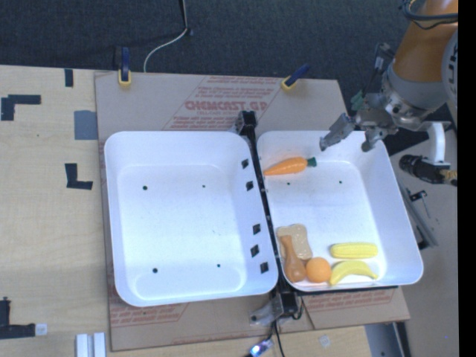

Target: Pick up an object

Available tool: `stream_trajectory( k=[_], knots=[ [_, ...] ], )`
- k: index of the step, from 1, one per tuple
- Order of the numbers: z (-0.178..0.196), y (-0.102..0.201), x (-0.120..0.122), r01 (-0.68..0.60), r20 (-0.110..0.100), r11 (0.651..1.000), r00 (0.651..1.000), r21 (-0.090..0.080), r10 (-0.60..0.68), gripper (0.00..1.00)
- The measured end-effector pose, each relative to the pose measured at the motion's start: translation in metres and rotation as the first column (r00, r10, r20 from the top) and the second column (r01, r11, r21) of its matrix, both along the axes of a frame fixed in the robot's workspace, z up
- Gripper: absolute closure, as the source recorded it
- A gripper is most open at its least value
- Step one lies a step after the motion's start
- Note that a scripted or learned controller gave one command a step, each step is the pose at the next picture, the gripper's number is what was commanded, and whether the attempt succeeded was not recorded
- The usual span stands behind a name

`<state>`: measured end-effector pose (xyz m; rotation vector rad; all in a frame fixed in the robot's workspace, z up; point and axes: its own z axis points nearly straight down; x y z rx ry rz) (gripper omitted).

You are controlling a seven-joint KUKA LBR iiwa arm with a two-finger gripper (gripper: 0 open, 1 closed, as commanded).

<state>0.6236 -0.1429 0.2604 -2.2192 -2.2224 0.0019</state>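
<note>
My gripper [348,138] hangs open over the far right corner of the right bin [387,192], with nothing between its fingers. An orange carrot [287,166] with a green tip lies at the far left of that bin, left of and slightly below the gripper. Along the near edge lie a tan bread-like piece [295,241], an orange ball [318,271], a yellow corn cob [354,251] and a yellow banana [353,272].
The left bin [119,199] sits beside the right one, with a black divider strip [254,199] between them. Both rest on a cardboard sheet [208,103] clamped at the back. A white cable [172,28] runs across the dark background.
</note>
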Motion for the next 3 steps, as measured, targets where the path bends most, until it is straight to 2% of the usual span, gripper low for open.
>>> stream_trajectory(
  k=[1,2,3],
  knots=[
    [0.185,0.028,0.037,-0.004,0.021,1.000,1.000,-0.003,0.004,0.00],
    [0.184,0.027,0.035,0.000,0.001,1.000,1.000,-0.003,0.000,1.00],
    [0.282,0.137,0.008,-0.011,0.013,1.000,1.000,0.002,0.011,1.00]
  ],
)
